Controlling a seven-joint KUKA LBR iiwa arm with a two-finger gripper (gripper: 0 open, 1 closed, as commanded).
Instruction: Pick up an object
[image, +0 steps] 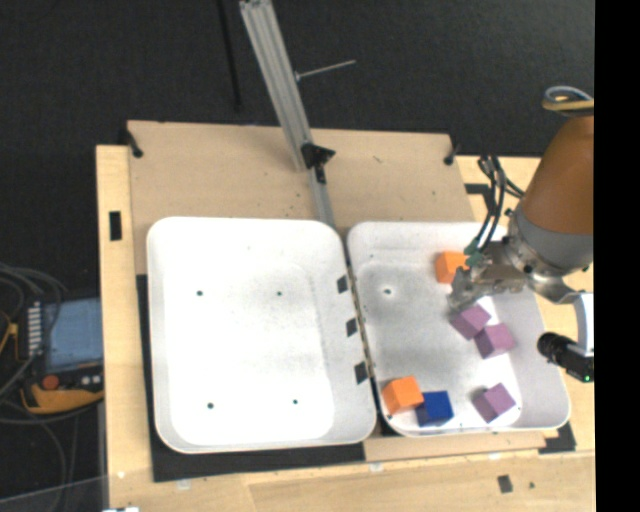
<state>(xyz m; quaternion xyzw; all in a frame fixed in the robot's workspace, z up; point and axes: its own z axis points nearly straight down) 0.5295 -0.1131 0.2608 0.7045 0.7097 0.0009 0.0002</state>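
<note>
The right bin (400, 320) holds several small blocks. An orange block (448, 266) lies near its upper right. Two purple blocks (469, 321) (494, 341) sit close together in the middle right, and a third purple block (493, 402) lies near the front. An orange block (402, 394) and a blue block (435, 409) touch at the front edge. My gripper (468, 287) hangs low just right of the upper orange block and just above the nearest purple block. Nothing shows between the fingers.
The left bin (245, 330) lies beside the right one, split by a ridge with black clips (352, 325). A slanted metal pole (285, 95) rises behind the bins. Cables and a blue box (70, 335) sit off the bench at left.
</note>
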